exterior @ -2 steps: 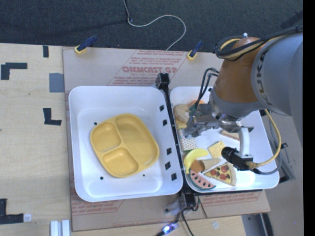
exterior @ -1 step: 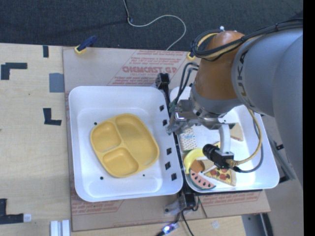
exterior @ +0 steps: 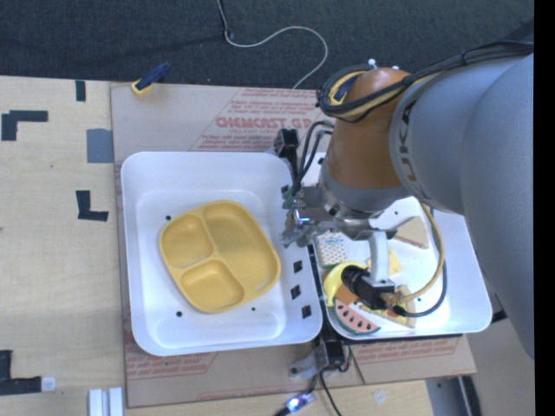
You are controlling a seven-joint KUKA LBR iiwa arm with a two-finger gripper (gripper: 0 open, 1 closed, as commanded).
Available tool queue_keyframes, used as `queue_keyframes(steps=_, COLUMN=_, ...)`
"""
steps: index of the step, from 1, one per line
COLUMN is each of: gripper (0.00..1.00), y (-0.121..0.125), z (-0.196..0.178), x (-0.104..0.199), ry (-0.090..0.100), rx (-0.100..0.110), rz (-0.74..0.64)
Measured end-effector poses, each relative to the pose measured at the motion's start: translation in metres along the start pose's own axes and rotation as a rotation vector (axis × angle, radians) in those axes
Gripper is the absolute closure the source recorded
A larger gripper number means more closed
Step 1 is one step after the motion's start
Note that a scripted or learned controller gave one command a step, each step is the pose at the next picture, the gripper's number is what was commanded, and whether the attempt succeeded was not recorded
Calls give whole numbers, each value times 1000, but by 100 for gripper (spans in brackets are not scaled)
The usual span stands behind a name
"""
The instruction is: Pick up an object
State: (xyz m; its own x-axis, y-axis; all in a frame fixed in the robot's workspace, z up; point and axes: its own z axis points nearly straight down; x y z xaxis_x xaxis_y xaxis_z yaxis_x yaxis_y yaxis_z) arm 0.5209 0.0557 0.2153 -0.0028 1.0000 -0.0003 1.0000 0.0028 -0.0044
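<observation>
My gripper [exterior: 349, 232] hangs low over the left part of the right bin [exterior: 464, 271], mostly hidden under the grey and orange wrist. Just below it lies a pale checkered waffle piece [exterior: 330, 250]. A watermelon slice toy [exterior: 354, 317] rests at the bin's near left corner. A tan wedge of toast [exterior: 414, 231] lies to the right of the wrist, with a yellow piece [exterior: 392, 263] beside it. I see nothing between the fingers.
The left bin [exterior: 139, 232] holds a yellow divided plate [exterior: 217, 255]. The wall between the two bins [exterior: 303, 276] runs just left of the gripper. The arm covers much of the right bin. A yellow clip [exterior: 149, 78] lies on the bench beyond the bins.
</observation>
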Motion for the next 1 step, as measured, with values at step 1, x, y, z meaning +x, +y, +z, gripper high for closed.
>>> queue_keyframes(steps=1, gripper=100, y=0, z=-19, x=5, ry=1, rx=-3, rz=1)
